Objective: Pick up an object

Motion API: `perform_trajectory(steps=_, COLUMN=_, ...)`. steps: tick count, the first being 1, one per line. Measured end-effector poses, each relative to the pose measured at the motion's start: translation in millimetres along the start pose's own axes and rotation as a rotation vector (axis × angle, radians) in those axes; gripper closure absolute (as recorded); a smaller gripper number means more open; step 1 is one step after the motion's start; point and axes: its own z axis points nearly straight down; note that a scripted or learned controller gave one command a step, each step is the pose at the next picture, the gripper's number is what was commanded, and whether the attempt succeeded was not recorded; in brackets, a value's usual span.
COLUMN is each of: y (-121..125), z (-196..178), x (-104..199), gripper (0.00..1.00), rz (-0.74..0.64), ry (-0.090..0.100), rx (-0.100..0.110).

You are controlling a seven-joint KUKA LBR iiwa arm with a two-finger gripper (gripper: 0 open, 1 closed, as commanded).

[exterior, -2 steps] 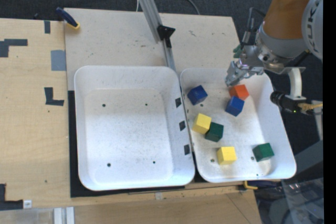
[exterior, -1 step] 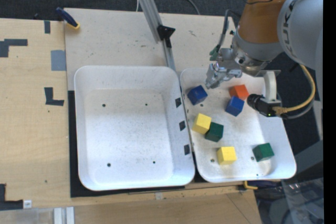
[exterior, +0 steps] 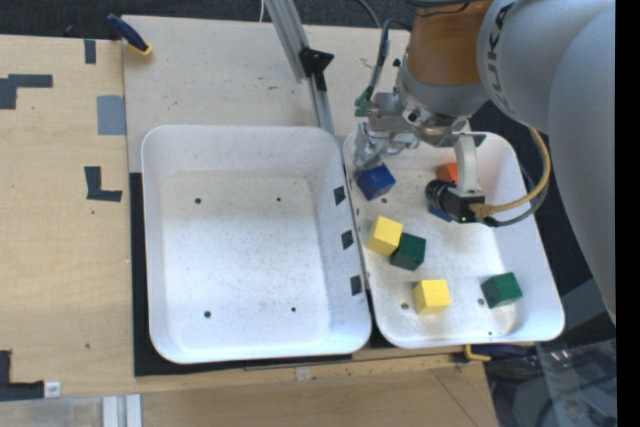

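Observation:
My gripper (exterior: 370,153) hangs over the far left corner of the right bin (exterior: 530,245). A blue cube (exterior: 376,182) lies directly beneath its tip, touching or nearly touching it. Whether the cube is gripped is unclear from this angle. Further down the bin a yellow cube (exterior: 385,235) sits against a dark green cube (exterior: 408,252). Another yellow cube (exterior: 432,295) and a green cube (exterior: 501,290) lie near the front rim. A small orange piece (exterior: 446,172) peeks out behind the arm's black cable fitting (exterior: 452,202).
The left bin (exterior: 180,165) stands beside the right one, their rims meeting at the middle. A slanted metal pole (exterior: 285,10) runs down to the bins' far junction. The arm's bulk (exterior: 540,45) covers the right bin's far right side.

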Motion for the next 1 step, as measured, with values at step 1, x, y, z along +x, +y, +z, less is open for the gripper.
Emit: perform_trajectory(steps=1, y=3.0, z=-3.2, x=54.8, gripper=1.00, rz=-0.001, ry=0.001, rx=-0.002)
